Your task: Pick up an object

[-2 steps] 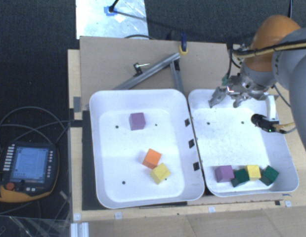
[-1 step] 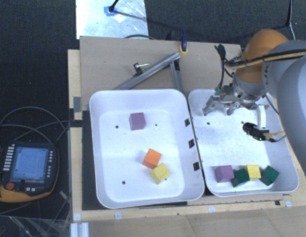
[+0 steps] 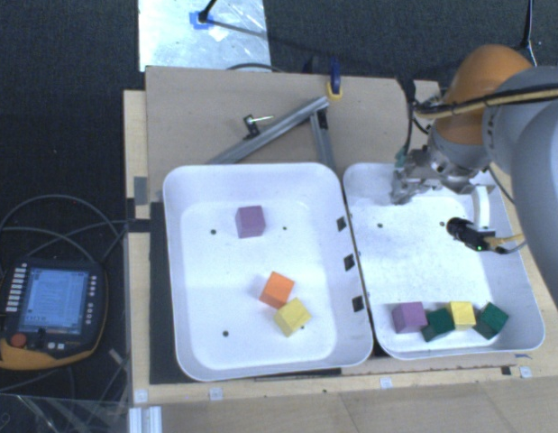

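White right bin (image 3: 513, 269) | pincer (image 3: 407, 188) hovers at its far-left corner, grip unreadable from here | blocks: purple block (image 3: 409, 316) and neighbours along near wall | advice: travel nearward, centre over purple, descend straight.

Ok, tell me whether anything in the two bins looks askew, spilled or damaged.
Nothing stands out. The left bin holds a purple cube, an orange cube and a yellow cube, the last two touching. The right bin has four cubes crowded along its near edge.
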Controlling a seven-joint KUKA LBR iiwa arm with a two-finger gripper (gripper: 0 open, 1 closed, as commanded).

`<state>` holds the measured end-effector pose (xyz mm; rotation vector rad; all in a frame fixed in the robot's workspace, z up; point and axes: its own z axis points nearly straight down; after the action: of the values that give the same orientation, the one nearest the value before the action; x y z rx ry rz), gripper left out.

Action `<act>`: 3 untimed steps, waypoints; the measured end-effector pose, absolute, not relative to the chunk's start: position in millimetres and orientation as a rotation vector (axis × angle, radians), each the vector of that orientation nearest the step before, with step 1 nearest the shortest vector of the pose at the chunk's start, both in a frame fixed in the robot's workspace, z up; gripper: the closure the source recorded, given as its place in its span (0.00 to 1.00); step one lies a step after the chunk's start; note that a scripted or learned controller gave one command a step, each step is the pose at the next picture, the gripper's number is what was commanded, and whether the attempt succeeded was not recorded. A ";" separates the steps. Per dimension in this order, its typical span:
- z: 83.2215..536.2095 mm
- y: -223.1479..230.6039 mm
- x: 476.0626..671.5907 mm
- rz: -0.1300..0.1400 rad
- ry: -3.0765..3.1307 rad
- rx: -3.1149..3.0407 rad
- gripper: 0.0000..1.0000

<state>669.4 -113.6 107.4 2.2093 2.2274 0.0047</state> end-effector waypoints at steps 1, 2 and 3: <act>153.7 -111.9 677.2 0.007 2.224 2.211 1.00; 203.0 -119.1 683.7 0.007 2.223 2.210 1.00; 258.7 -119.2 685.7 0.009 2.222 2.210 1.00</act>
<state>685.7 -119.2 258.7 2.2096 2.2220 0.0086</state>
